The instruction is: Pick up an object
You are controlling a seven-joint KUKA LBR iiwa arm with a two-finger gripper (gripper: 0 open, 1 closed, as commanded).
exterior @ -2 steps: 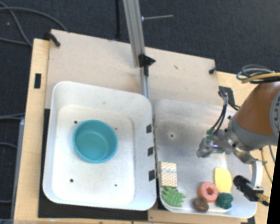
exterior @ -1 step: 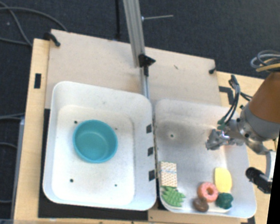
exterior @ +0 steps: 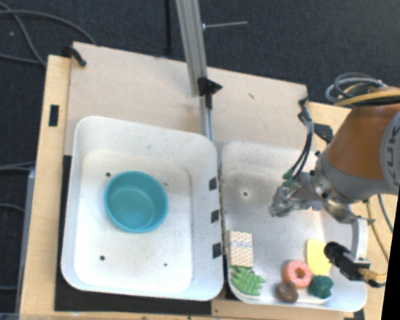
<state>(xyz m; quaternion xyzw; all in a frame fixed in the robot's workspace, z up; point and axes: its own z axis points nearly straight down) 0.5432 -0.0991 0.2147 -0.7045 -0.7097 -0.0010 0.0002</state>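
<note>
Two white bins sit side by side on a pale wooden counter (exterior: 144, 87), with dark carpet and cables around it. No writing can be read. In the left bin (exterior: 75, 249) stands a teal bowl (exterior: 136, 201). In the right bin (exterior: 258, 168), the end effector (exterior: 283, 202) hovers over bare floor; whether it is open I cannot tell. Along the front wall lie a checkered block (exterior: 240, 248), a green leaf toy (exterior: 247, 280), a pink donut (exterior: 297, 273) and a yellow piece (exterior: 317, 256).

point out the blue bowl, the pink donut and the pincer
blue bowl (exterior: 135, 201), camera view, on its inner floor
pink donut (exterior: 296, 273), camera view, on its frosted ring
pincer (exterior: 280, 205), camera view, at its fingertips
</note>
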